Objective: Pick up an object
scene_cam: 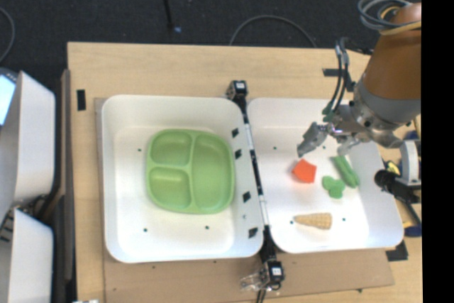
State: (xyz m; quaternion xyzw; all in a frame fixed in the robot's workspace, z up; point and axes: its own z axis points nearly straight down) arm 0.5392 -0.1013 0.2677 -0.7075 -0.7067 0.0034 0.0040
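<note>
Cone-shaped tan piece (313, 221) nearest, below orange block (304, 171); green piece (340, 176) right of block. Hand (330, 141) above block, fingers spread, clamping nothing. Best lowered straight, centred over block.

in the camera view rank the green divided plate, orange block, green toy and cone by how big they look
1. Green divided plastic plate, by far the largest.
2. Green bent toy piece and tan waffle cone: they look alike in size, so no ranking between them.
3. Small orange block, smallest.
</note>
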